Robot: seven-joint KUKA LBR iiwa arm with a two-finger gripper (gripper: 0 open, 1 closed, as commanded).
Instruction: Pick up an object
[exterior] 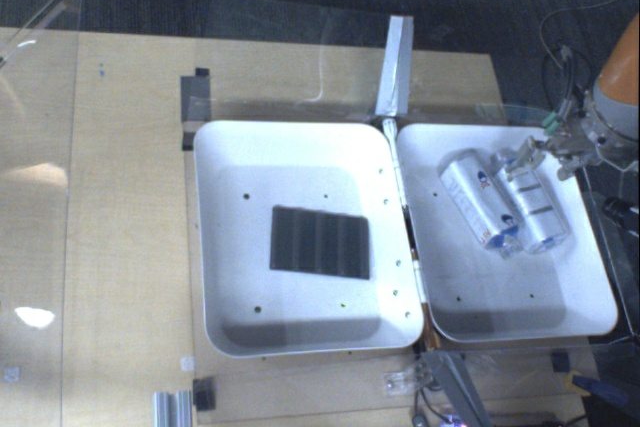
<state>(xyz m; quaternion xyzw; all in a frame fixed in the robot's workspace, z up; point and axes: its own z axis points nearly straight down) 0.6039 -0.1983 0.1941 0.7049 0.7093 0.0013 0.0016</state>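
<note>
Two silvery cylinders lie side by side in the right bin [520, 307], tilted toward the lower right: one [473, 197] on the left, the other [540, 215] on the right. A blue bit shows at their lower ends. My gripper [537, 161] hangs at the upper right of this bin, right over the top end of the right cylinder. I see nothing lifted. A flat dark ribbed pad [320, 241] lies in the middle of the left bin [222, 215].
A metal post [394, 65] stands behind the seam between the bins. The arm with its orange band [622, 75] and cables fills the right edge. The wooden bench [100, 215] stretches to the left, with a clear panel over it.
</note>
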